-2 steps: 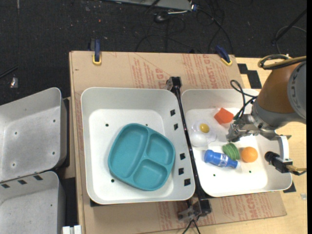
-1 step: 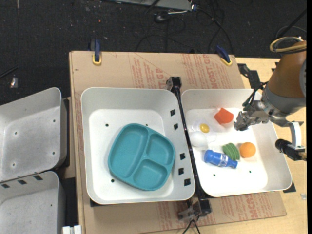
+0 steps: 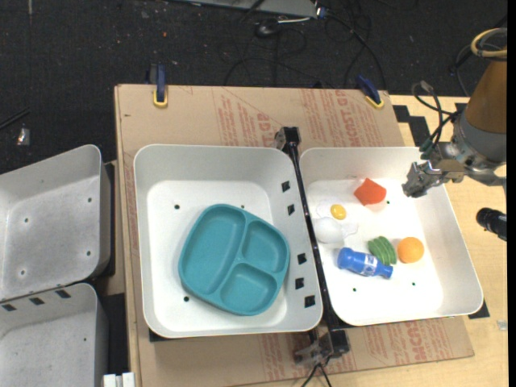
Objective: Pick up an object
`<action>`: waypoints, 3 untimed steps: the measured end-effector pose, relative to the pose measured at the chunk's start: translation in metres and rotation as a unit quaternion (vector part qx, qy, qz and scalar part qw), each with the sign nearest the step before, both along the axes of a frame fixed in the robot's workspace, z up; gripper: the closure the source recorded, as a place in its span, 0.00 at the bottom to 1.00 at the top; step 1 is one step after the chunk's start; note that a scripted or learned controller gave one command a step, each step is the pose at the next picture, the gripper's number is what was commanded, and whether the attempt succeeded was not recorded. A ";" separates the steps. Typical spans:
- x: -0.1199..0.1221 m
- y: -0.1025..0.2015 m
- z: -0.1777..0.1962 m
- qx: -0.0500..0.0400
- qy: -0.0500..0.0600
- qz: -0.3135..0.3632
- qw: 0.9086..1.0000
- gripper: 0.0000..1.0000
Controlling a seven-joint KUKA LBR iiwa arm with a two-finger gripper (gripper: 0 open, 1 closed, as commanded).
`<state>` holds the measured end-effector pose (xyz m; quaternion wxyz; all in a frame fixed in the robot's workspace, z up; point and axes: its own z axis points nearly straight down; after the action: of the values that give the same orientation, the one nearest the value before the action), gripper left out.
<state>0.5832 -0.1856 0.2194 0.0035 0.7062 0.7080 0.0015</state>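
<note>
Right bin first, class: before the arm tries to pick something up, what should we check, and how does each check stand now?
1. Objects in right bin: red block, fried egg, blue bottle, green vegetable, orange ball. Ok.
2. Tool over that bin, at its right rim. Ok.
3. Tool above a target: beside the block, not over it. Not ok.
4. Isolated target: block stands apart. Ok.
5. Bottle, vegetable and ball crowded. Not ok.
6. Teal tray in left bin, clear of the path. Ok.
</note>
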 end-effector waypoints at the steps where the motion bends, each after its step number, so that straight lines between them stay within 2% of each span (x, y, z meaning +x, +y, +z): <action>1: 0.001 0.000 0.053 0.000 0.001 0.000 1.000 1.00; 3: 0.009 0.113 0.055 0.002 0.004 0.003 1.000 1.00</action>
<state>0.5919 -0.0729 0.2743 -0.0010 0.7041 0.7101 0.0002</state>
